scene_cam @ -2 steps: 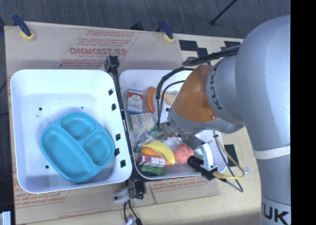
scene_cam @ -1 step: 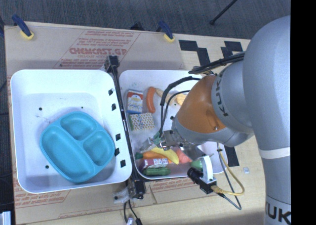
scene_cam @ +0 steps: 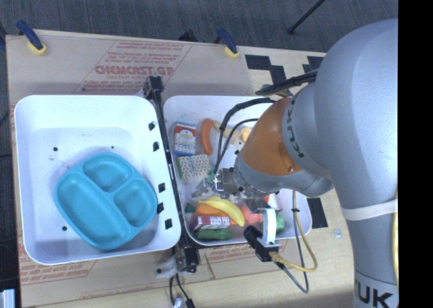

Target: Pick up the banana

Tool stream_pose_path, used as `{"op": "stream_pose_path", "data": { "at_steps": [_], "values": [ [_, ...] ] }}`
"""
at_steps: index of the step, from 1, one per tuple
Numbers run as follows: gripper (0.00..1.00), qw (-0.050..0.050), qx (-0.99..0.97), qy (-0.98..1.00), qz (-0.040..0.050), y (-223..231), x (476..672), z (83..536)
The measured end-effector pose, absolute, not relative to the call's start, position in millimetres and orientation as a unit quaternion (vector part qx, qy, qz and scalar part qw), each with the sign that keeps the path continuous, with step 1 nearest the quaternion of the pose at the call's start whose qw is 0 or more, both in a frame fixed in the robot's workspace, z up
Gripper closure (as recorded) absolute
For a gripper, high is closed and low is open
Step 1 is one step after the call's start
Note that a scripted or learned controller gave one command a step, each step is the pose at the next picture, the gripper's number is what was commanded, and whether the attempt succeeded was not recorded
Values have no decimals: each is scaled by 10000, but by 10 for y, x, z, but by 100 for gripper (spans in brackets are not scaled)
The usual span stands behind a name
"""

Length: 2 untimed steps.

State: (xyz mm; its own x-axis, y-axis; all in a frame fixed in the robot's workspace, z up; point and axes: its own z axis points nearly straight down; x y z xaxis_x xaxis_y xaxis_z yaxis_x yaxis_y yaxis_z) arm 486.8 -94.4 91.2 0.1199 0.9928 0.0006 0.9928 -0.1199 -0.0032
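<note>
Banana (scene_cam: 225,209): one, lying just below the tool (scene_cam: 226,188) in the right bin (scene_cam: 306,218).
Tool: hovering, hidden by wrist; grip unclear.
Bins: two.
Tray (scene_cam: 105,198): one, sitting far left.

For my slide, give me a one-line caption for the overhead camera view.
KUKA arm reaching over the right bin, above the banana among packaged items; a blue tray sits in the left bin.

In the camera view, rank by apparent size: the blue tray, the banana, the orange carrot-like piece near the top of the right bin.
1. blue tray, by far the largest
2. banana
3. orange piece, slightly smaller than the banana, partly hidden
</note>
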Motion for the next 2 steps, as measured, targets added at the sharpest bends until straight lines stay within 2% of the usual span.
{"op": "stream_pose_path", "data": {
  "at_steps": [1,2],
  "values": [
    [100,27,-7465,-6654,7,-940,4873,1011],
    [100,-4,-5679,-8231,1,-1872,5441,2637]
  ]
}}
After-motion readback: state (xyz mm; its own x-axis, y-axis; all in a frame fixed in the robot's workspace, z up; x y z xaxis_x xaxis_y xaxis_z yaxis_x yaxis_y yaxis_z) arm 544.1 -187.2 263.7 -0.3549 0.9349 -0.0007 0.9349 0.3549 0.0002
